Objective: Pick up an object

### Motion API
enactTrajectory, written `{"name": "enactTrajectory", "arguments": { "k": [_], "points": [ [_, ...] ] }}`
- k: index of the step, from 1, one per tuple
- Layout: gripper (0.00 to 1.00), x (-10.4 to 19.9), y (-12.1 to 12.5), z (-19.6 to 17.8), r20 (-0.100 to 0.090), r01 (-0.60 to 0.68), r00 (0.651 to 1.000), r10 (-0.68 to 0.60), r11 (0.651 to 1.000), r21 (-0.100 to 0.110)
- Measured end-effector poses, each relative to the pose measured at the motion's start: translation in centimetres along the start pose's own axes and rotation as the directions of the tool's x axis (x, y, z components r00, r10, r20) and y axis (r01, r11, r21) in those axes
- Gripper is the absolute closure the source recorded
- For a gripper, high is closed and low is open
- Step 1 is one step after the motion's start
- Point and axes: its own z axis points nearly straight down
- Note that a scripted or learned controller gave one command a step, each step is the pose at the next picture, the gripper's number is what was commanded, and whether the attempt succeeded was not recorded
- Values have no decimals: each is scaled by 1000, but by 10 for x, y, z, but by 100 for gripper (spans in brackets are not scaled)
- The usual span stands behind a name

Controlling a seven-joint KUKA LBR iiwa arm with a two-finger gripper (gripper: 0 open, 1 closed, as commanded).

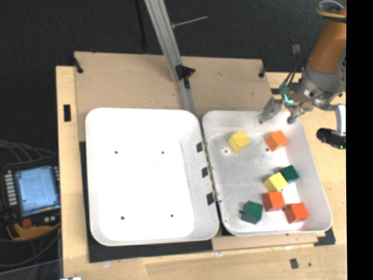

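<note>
Your nearest target, the orange block (276,139), lies in the right bin (233,214) near its far edge, beside a yellow block (239,141). Just above it your hand (281,112) hangs with fingers spread apart, gripping nothing, over the worktop (175,261).

Seven small blocks (275,181), yellow, orange, green, red, scattered in right bin (233,214).

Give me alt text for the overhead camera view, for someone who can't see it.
A grey robot arm's open two-finger gripper hovers over the far edge of the right shallow white bin, which holds seven small blocks: two yellow, three orange, two green. The nearest is an orange block, just below the gripper. The left shallow white bin sits alongside.
</note>
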Motion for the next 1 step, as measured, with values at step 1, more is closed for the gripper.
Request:
{"name": "enactTrajectory", "arguments": {
  "k": [1],
  "points": [
    [0, -1, 1, -4, 5, 3, 1000, -3, 1000, -3]
  ]
}}
